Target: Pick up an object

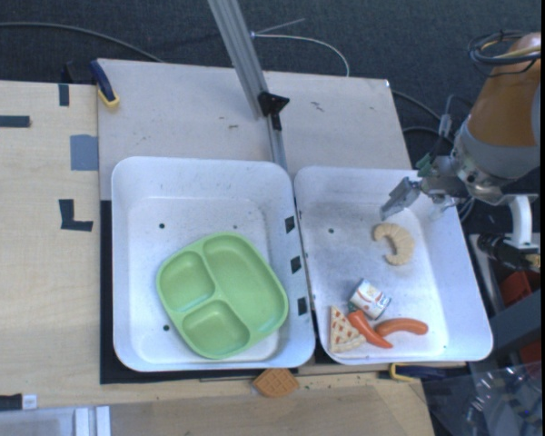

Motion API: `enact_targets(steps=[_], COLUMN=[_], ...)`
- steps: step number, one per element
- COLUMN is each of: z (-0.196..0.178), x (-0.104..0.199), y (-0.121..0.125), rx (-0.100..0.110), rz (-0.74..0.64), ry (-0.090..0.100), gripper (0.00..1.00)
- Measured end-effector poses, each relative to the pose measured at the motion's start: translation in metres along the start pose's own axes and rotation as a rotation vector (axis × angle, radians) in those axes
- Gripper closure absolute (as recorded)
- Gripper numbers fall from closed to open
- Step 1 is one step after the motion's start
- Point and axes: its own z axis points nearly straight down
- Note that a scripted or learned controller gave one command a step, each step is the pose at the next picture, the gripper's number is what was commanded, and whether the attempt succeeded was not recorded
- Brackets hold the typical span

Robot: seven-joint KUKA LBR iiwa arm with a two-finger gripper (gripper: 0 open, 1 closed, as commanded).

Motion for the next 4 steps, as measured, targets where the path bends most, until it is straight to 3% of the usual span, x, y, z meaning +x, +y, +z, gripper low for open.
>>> enact_targets(steps=[1,3,4], z=[0.0,0.115,0.143], x=[0.0,0.009,0.01], y=[0.0,0.007,0.008], rx=[0.0,0.007,-0.002], rz=[0.0,0.001,0.001], ry=[0.0,0.0,-0.002], gripper=[0.0,0.0,0.0])
